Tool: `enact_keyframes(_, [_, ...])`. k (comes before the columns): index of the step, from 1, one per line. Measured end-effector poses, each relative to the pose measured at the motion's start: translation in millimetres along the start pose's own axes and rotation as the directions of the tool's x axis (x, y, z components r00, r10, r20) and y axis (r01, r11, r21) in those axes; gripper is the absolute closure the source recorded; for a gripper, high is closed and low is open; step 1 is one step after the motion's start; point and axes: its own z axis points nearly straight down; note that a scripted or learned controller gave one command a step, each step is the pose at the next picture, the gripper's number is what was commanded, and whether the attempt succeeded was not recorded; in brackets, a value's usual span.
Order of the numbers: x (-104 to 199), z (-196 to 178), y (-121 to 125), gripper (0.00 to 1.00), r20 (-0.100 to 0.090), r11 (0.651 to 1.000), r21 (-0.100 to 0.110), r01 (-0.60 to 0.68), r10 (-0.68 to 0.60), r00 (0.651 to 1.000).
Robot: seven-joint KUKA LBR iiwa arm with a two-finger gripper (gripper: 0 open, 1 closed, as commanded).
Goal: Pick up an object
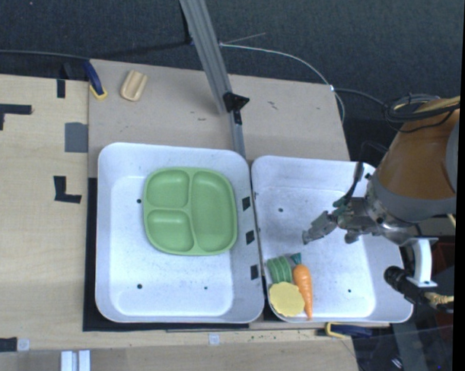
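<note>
Two glossy white bins (122,291), green divided plate (190,211), tapered orange carrot (303,288)

The arm (415,176) at the right of the frame was a fat rounded body with a broad orange band above a grey wrist section. Dark metal linkages ran from the wrist to the gripper (315,231), which was dark grey. A thin dark cable ran beside the wrist.
</note>
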Motion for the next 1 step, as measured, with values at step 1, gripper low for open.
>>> enact_keyframes(1, [0.0,0.0,0.0,0.0,0.0,1.0,0.0,-0.001,0.001,1.0])
